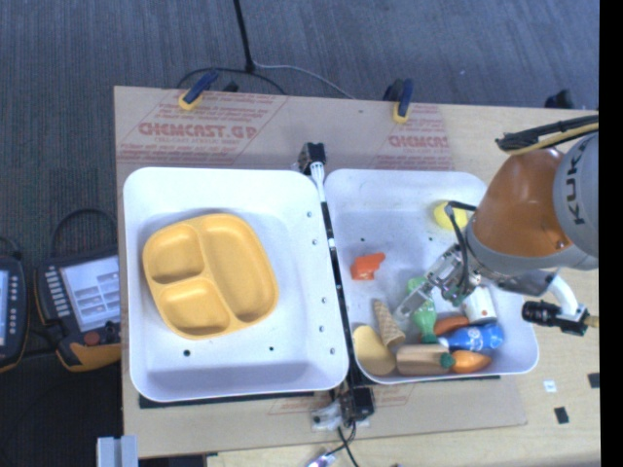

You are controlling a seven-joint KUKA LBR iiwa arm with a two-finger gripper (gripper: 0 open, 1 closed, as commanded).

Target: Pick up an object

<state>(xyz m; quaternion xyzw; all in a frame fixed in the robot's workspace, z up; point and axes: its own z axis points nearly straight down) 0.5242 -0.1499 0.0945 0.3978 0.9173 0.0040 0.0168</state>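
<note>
Yellow tray (207, 272), white bins (292, 188), small orange piece (367, 266).

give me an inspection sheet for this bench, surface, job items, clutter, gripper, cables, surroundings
Surface: brown board bearing left bin and right bin side by side.
Job's things: in the right bin, an orange piece lying apart, plus a pile at the near edge including an ice-cream cone, a carrot and a blue item.
Clutter: yellow divided tray in the left bin.
Gripper: gripper low over the pile; grasp unclear.
Cables: black cable across the carpet.
Surroundings: grey carpet; pendant at left.
</note>
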